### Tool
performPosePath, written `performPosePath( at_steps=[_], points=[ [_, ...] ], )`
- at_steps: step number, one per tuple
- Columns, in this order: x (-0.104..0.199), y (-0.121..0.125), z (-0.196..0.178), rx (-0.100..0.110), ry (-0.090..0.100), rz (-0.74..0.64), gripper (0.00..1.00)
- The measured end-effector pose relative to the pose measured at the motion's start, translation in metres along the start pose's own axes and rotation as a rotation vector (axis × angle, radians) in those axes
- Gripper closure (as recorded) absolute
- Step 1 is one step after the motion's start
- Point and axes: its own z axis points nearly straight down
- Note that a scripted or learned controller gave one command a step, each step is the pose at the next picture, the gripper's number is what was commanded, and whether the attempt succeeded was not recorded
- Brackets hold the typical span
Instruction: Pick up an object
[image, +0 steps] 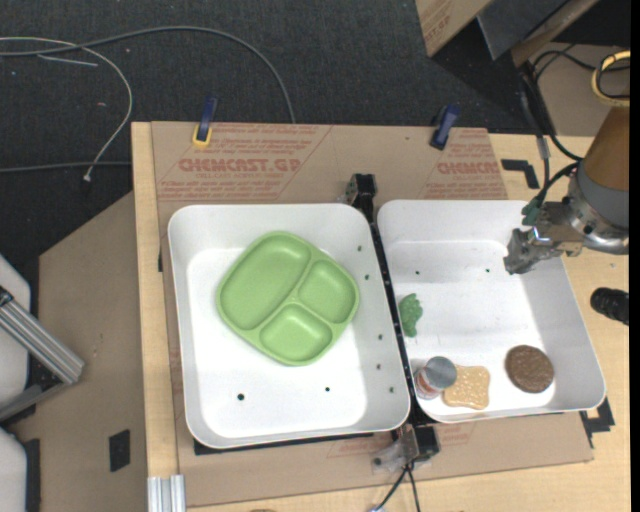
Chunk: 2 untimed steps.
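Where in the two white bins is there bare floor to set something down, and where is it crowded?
Bare: the right bin's middle, between the gripper and round brown cookie; the left bin's edges around the green divided plate. Crowded: the right bin's near-left corner.

Bench (150, 300) (cardboard-topped) — left bin (190, 250), right bin (580, 330) side by side.
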Motion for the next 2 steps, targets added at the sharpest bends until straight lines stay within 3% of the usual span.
performPosePath(
  at_steps=[1, 2],
  points=[
    [0.0, 0.002, -0.054, 0.0, 0.0, -0.001, 1.0],
    [0.041, -0.005, -0.04, 0.01, 0.005, -0.005, 1.0]
  ],
)
